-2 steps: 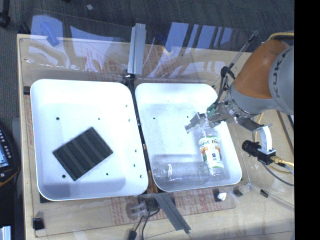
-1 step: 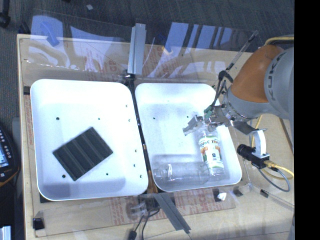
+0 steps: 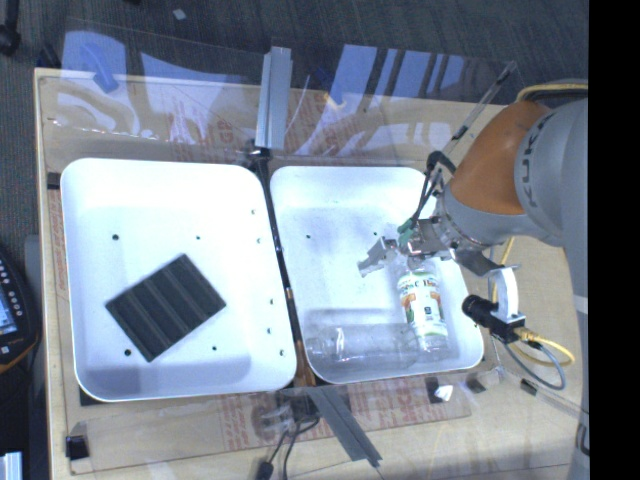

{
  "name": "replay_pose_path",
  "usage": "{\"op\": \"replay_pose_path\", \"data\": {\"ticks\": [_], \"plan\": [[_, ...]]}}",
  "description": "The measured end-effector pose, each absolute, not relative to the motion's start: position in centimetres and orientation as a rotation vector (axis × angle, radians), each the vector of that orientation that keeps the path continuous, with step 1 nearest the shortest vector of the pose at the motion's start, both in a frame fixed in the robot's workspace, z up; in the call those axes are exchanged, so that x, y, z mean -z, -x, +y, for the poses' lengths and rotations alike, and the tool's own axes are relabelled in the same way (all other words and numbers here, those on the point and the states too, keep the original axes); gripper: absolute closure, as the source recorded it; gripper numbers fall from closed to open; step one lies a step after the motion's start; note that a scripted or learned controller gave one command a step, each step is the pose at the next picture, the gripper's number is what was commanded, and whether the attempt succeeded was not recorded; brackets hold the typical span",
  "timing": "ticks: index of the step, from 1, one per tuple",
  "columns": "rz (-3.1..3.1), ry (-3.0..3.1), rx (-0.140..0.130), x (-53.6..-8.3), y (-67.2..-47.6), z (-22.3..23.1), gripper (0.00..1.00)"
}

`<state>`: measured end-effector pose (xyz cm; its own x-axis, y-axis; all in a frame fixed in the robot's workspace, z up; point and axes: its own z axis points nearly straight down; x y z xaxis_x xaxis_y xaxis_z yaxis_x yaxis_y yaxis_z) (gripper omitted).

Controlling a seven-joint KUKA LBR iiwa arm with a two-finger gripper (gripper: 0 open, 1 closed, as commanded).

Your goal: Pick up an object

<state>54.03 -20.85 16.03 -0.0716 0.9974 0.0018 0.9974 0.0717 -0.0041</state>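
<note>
My gripper [image 3: 405, 256] hangs low over the middle of the right bin [image 3: 330, 203], open, with one grey finger [image 3: 374, 258] spread out to the left. A small bottle with a white label [image 3: 424, 308] lies in that bin, its top end right under the gripper. Whether the fingers touch it I cannot tell. A clear plastic bottle [image 3: 365, 342] lies along the right bin's front wall. In the left bin [image 3: 100, 193] a black ribbed slab [image 3: 165, 306] lies flat.
A thin divider separates the two bins [image 3: 278, 268]. Clear panels stand behind the bins [image 3: 270, 98]. The grey and orange arm [image 3: 520, 168] reaches in over the right bin's right rim. A black fitting with cables [image 3: 495, 316] sits by that rim.
</note>
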Motion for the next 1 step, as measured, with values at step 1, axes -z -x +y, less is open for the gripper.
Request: {"op": "replay_pose_path", "data": {"ticks": [1], "plan": [[-2.310, 2.123, -0.002, -16.43, -53.04, -20.88, 0.00]]}}
